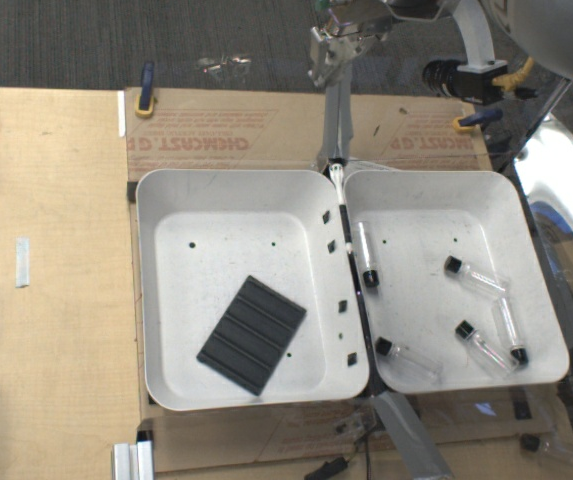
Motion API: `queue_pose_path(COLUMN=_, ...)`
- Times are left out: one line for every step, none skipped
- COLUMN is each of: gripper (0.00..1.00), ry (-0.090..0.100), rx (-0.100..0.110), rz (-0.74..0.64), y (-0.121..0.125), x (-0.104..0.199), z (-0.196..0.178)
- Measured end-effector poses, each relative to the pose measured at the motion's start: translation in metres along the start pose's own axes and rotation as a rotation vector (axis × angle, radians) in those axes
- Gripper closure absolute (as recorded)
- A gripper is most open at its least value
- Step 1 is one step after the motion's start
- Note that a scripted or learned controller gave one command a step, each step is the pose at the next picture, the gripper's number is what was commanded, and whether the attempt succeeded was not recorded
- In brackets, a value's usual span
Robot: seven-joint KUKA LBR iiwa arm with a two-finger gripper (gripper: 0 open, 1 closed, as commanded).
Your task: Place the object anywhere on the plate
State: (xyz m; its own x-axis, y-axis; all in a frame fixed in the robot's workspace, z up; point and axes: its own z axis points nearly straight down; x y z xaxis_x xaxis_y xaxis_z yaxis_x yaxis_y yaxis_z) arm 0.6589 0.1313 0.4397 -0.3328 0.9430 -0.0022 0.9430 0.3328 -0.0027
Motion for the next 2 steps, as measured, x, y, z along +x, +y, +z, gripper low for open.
queue_pose_path(gripper=1.0, ry=0.0, rx=-0.003, rz=-0.432, y=0.016, x=0.041, z=-0.001)
queue_pose_path(gripper=1.0, ry=-0.001, rx=-0.003, rz=-0.756, y=-0.037, x=-0.005, z=-0.002)
